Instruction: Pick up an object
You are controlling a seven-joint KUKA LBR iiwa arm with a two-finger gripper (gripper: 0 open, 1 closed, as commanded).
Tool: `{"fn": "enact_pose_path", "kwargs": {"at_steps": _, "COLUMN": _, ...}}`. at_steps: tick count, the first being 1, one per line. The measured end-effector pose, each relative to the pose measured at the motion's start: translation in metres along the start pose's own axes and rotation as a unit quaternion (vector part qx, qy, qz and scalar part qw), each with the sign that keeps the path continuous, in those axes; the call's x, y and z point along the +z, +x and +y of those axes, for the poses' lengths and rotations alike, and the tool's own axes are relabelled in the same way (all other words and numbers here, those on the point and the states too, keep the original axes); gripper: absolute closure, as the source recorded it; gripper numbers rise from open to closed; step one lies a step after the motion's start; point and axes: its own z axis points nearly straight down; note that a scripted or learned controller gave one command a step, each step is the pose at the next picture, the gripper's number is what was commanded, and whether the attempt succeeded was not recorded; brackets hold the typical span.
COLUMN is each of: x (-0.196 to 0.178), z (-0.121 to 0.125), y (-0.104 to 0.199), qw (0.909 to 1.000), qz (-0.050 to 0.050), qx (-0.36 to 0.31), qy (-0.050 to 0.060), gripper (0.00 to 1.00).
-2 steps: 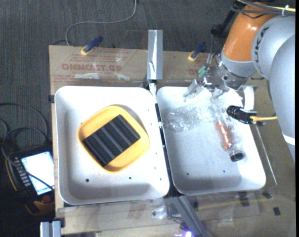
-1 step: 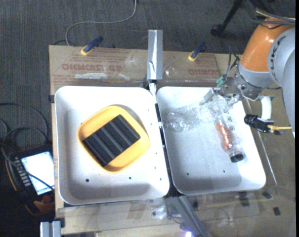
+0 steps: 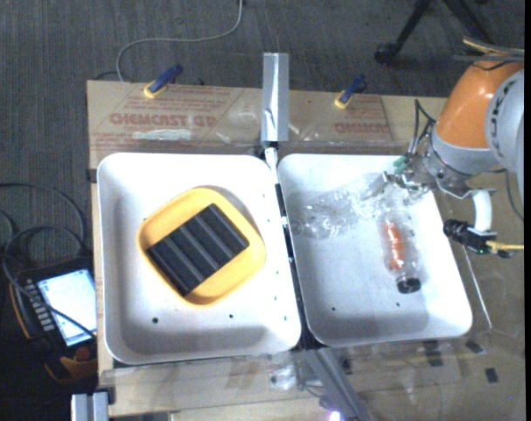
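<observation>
Two shallow white bins sit side by side on a brown cardboard-covered bench (image 3: 204,117) in the camera view. The left white bin (image 3: 125,323) holds a rounded yellow plastic tray with a black ribbed insert (image 3: 202,245), lying flat and turned at a slant near the bin's middle. The right white bin (image 3: 353,318) holds a clear plastic bottle with an orange label and a dark cap (image 3: 398,251), lying on its side toward the bin's right half, its cap pointing to the near edge. A crumpled piece of clear plastic film (image 3: 335,210) lies just left of the bottle's upper end, spread across the bin's upper middle.

The grey arm with its orange band (image 3: 476,103) enters at the upper right, and its two-finger gripper (image 3: 405,175) hangs over the upper right corner of the right bin, just above the bottle's far end and beside the film. Whether it is released or clenched cannot be told, for its tip is small and merges with the clear plastic below it; nothing can be seen grasped in it.

Two blue and yellow clamps (image 3: 162,80) pin the cardboard at its far edge, and a grey metal post (image 3: 275,95) stands between the bins at the back. A handheld control pendant with a lit screen (image 3: 59,301) lies on the floor to the left.
</observation>
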Motion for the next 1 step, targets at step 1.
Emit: {"fn": "enact_pose_path", "kwargs": {"at_steps": 1, "x": 0.012, "z": -0.0169, "y": -0.0107, "qw": 0.9995, "qz": -0.003, "qx": -0.029, "qy": -0.011, "gripper": 0.0}}
